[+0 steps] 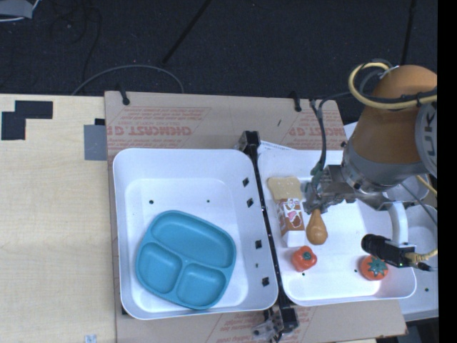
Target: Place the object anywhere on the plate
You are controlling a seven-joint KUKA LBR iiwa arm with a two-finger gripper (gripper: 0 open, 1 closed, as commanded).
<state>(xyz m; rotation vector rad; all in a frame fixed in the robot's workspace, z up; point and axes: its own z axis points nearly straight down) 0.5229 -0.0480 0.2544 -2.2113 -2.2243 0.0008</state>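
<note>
Here, nearest the camera, the left white bin (125,191) holds a blue divided plate (186,259) with three compartments, lying flat toward the bin's near edge and tilted slightly askew to its walls. Beside it, across the black clips of the shared divider, the right white bin (335,291) carries the loose items: a small red tomato-like toy (303,258) near the front, and another red-orange tomato-like toy (373,268) toward the right, just beside a black cylindrical part of the arm's fittings. A little farther back lies a tan pear-shaped object (316,229), upright on its broad end, directly under the gripper (319,196); whether it is touching the fingers cannot be told, and whether they are spread or closed cannot be told either, since the dark mechanism hides them. Just left of the pear sits a small brown-and-white printed packet (290,216), and behind that a pale beige block like a slice of bread (285,187). The arm (393,134), grey with its orange band, reaches in from the right above the bin's far half. Both bins rest on a cardboard sheet (186,120) on the light wooden table (50,213), with dark carpet and cables beyond.
</note>
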